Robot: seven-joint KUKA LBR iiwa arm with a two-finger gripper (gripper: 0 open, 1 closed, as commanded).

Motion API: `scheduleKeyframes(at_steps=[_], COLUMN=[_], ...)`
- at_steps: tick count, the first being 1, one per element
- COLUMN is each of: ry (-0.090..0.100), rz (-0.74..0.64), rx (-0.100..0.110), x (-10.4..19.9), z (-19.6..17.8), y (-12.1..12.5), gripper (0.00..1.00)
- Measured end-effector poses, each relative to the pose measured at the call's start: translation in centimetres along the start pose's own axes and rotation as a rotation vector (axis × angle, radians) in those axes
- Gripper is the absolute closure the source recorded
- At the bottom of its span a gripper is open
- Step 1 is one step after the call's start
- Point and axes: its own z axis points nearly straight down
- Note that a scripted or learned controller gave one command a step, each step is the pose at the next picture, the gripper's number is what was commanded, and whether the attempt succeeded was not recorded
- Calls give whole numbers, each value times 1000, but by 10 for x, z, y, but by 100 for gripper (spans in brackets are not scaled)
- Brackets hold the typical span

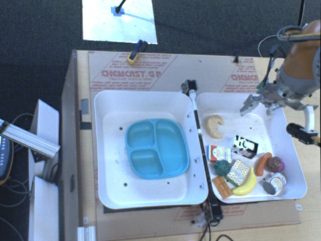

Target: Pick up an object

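Note:
My gripper [260,107] hangs over the far right part of the right bin [288,149], open, with nothing between its fingers. The objects lie below and to its left. A pale bread roll [215,126] sits nearest, alone in the bin's far left area. Closer to the front lie a black-and-white card [245,145], a red-and-white box [218,153], a green piece [221,167], a checkered packet [237,172], an orange cracker [221,186], a banana [246,185], an orange sausage [262,163], a dark red fruit [275,163] and a small can [275,182].
The left bin [108,134] holds a blue divided plate [156,147]. A black divider bar [199,134] runs between the two bins. A yellow-tipped tool [135,52] lies on the cardboard behind the bins. The arm's black side part [302,133] overhangs the right bin's right rim.

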Motion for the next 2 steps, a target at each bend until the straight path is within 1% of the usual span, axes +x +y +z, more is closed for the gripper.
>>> scheduleKeyframes(at_steps=[1,2], ry=[2,2], rz=[0,0], rx=[3,0], x=[13,13], z=[96,85], y=[-52,-51], gripper=[0,100])
